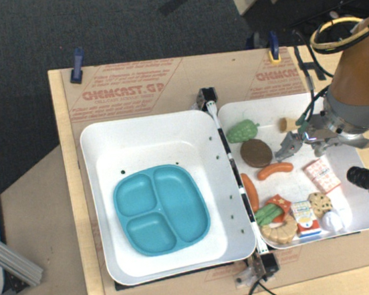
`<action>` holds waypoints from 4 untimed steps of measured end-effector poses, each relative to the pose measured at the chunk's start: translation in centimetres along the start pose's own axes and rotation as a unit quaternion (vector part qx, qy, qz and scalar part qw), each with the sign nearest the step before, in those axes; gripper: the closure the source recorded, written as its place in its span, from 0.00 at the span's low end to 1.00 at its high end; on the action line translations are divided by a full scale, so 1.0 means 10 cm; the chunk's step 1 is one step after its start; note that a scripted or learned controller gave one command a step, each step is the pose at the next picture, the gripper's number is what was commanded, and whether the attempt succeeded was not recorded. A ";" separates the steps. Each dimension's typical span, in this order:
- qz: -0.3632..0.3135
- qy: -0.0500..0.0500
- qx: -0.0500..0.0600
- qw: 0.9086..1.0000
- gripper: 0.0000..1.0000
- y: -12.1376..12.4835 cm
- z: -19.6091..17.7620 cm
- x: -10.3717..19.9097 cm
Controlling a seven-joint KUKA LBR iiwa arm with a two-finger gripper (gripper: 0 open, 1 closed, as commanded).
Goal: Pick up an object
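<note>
In the right bin (356,222): you've got toy food (a jumble).
Gripper (291,146): over the sausage (275,170), grip unclear.

Light is bright and even, falling from above. The two white bins (97,148) are nearly blown out, so their walls lose detail, and the right bin's floor glares pale around the toy food. Shadows are soft and short: a faint grey edge lies inside the left bin's rim and beside the blue tray (161,209). The dark carpet (16,44) around the counter (65,112) stays dim and grainy. Focus is fair at the centre but small things look soft and labels cannot be read. The arm (358,80) at the right is slightly blurred. Straight edges bow slightly toward the corners.
</note>
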State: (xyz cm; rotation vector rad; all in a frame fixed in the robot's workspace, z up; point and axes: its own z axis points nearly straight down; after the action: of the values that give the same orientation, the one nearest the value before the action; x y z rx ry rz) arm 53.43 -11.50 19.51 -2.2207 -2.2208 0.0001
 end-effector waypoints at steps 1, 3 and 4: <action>0.000 0.001 0.002 1.000 0.00 0.05 1.17 0.08; 0.001 -0.001 -0.001 1.000 0.00 0.07 1.01 0.06; -0.001 -0.001 -0.002 1.000 0.00 0.32 1.11 0.18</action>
State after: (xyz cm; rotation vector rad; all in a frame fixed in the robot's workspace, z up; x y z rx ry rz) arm 56.61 -9.68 8.40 -2.2204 -2.2255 -0.0021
